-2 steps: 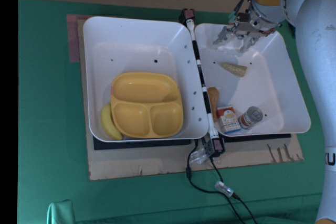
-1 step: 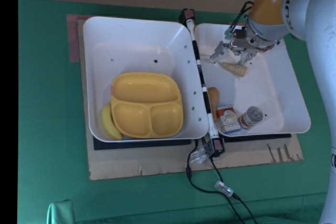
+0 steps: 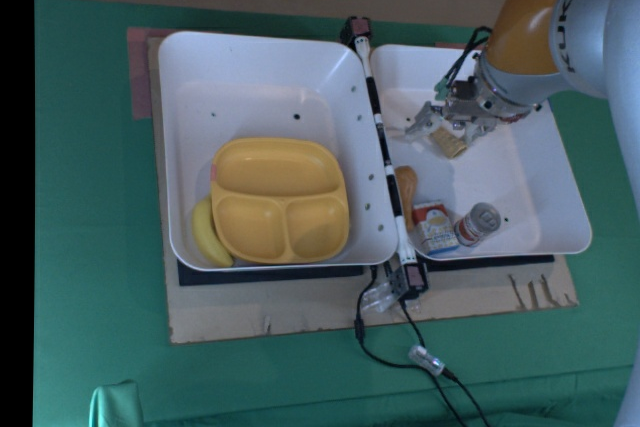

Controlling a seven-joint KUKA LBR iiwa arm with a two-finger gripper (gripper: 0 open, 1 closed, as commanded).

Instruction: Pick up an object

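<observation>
Two shallow white bins sit side by side on the green-covered counter (image 3: pixel 90 215). Left bin (image 3: pixel 250 80): yellow three-compartment plastic tray (image 3: pixel 280 200) with a yellow banana (image 3: pixel 208 233) touching its left edge. Right bin (image 3: pixel 540 185): the tool (image 3: pixel 445 127), at upper centre, hangs over a small tan block (image 3: pixel 450 144); whether it grips cannot be told. A small printed carton (image 3: pixel 434 227) and silver-topped can (image 3: pixel 478 223) lie at the lower edge.

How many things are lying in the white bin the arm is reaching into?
4: a tan block under the gripper, a wooden piece by the divider, a small carton and a can near the front. The arm may hide more.
</observation>
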